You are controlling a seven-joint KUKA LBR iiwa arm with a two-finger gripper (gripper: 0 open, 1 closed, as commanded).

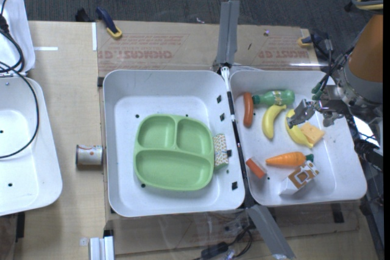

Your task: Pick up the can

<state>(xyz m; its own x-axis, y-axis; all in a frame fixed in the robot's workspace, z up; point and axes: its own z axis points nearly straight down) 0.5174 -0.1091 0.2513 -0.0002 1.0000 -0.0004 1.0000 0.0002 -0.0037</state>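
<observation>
While the can (89, 156) lies outside both bins, bananas (272, 120) flank the tool (303, 114).

You have the can (89, 156) lying on its side on the bench (67, 70), just left of the left bin (116, 131), which holds a green divided plate (175, 153). Your gripper (300, 114) hovers over bananas (274, 120) in the right bin (341, 186).
</observation>
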